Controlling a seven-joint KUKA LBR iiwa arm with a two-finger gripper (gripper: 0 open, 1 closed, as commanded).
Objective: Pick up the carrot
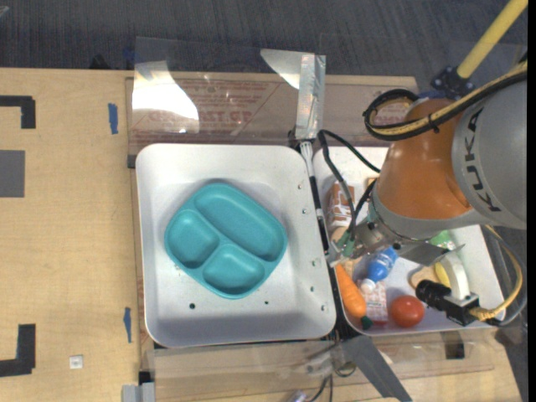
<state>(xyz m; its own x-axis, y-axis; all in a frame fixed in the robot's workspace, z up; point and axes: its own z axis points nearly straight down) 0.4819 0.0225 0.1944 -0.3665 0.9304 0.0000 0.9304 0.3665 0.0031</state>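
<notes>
Camera view, slanting down on the bench: looming largest at right, the grey arm with its orange band [423, 182], reaching in over the right-hand shallow white bin [490, 249] and hiding much of it. Lying beside that, the left-hand shallow white bin [159, 182], bearing a teal three-compartment plastic plate [224, 237] near its middle. Hanging low under the orange band, the two-finger gripper [368, 245], poised among the clutter of the right bin; cannot tell whether released or clenched, the tool's tip being lost against the objects below, and nothing visibly grasped. Crowding the right bin's near side: a small clear bottle with a blue cap [379, 266], a round red tomato-like toy [407, 310], and a brown packet [339, 203] toward the far wall. Resting smallest and nearest the dividing rim, the slim orange carrot [349, 293], lying lengthwise along the right bin's left wall, just beside the bottle and just below the gripper. Judging the step in hand: approaching, not yet gripping. Calling next for a short shift toward the bin's near-left corner, aligning across the carrot's narrow width, descending and closing without snagging the wall or the bottle.
</notes>
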